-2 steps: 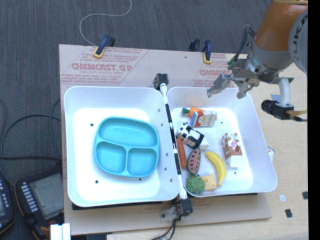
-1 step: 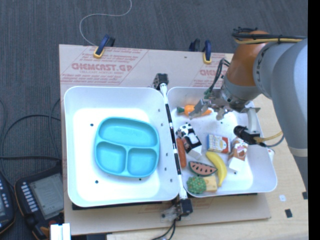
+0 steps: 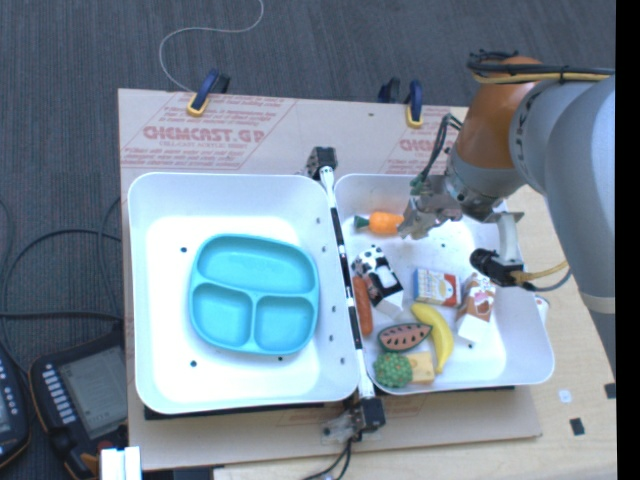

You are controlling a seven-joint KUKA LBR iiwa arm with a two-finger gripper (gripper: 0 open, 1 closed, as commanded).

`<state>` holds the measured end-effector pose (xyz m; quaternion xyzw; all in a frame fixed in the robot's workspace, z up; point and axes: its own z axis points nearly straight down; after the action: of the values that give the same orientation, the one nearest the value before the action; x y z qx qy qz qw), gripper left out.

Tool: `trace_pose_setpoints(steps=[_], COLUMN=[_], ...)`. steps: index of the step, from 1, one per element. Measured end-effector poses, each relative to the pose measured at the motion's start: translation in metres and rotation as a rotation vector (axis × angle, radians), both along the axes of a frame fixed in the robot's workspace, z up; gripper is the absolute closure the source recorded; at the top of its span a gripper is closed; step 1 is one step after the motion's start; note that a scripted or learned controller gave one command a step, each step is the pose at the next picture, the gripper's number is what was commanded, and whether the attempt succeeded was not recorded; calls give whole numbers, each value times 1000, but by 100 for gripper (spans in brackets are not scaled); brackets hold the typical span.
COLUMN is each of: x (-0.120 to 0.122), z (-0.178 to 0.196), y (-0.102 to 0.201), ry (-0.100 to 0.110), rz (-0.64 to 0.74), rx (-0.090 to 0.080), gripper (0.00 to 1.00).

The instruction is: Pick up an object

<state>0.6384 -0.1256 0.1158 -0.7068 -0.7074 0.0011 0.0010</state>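
Note:
The right bin (image 3: 520, 363) holds several toy foods: an orange carrot-like piece (image 3: 383, 222) near its back left, a black-and-white cow figure (image 3: 376, 269), a red sausage (image 3: 362, 303), a watermelon slice (image 3: 403, 335), a banana (image 3: 436, 330), broccoli (image 3: 393, 370), a cheese block (image 3: 422, 368) and two small cartons (image 3: 436, 286) (image 3: 478, 299). My gripper (image 3: 418, 218) hangs low over the back of this bin, just right of the orange piece. I see nothing between its fingers.
The left bin (image 3: 160, 368) holds a blue divided plate (image 3: 255, 294). Blue and yellow clamps (image 3: 206, 92) (image 3: 413, 105) pin the board's back edge. A cable (image 3: 215, 28) loops on the carpet behind. A pendant (image 3: 75, 396) lies at the lower left.

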Motion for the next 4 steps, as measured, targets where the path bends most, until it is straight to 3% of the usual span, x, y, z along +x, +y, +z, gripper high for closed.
trace_pose_setpoints(steps=[1, 2, 3, 4], x=[0, 0, 0, 0], z=[0, 9, 9, 18], y=[0, 0, 0, 0], ry=[0, 1, 1, 2], rz=[0, 0, 0, 1], rx=[0, 0, 0, 0], gripper=[0, 100, 0, 100])
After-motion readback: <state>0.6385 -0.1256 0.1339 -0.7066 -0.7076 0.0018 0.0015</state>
